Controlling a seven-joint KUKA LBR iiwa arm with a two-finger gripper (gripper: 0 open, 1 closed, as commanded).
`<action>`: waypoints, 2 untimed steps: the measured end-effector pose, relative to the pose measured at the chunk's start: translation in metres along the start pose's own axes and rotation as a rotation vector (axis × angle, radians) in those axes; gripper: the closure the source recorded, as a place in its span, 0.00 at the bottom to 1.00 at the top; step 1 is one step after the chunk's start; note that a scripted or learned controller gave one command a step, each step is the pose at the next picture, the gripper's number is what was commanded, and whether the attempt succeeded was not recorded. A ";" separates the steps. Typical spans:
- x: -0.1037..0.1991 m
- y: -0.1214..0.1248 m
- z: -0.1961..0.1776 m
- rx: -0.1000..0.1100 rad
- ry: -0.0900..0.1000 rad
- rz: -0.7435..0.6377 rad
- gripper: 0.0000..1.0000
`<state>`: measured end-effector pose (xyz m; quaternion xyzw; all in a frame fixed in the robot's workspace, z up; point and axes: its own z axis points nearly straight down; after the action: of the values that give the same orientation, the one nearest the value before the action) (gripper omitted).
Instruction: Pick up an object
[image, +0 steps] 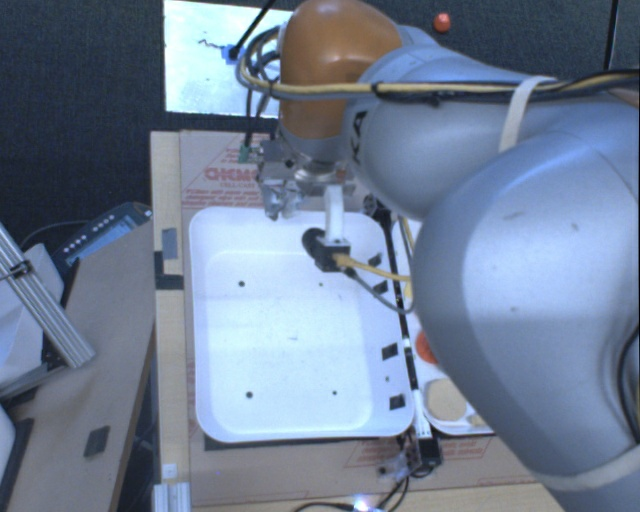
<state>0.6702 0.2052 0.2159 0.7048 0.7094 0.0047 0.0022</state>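
My gripper (281, 203) hangs over the far edge of the left white bin (290, 340), near its back wall. Nothing shows in its grasp. The grey arm with its orange band (325, 60) reaches in from the right and covers most of the right bin (455, 425). In the visible strip of that bin lie a small orange object (424, 348) and a round tan object (446, 400), both partly hidden by the arm.
The bins rest on a cardboard sheet (215, 175) with red print. Black clips (392, 352) line the seam between the bins. A grey device (100, 232) and metal rails (45, 310) sit off the bench to the left.
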 end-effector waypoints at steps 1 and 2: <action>0.020 -0.004 0.086 0.014 -0.004 0.000 1.00; 0.006 -0.019 0.134 0.013 -0.005 0.006 1.00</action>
<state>0.6528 0.2117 0.0815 0.7068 0.7074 -0.0016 -0.0007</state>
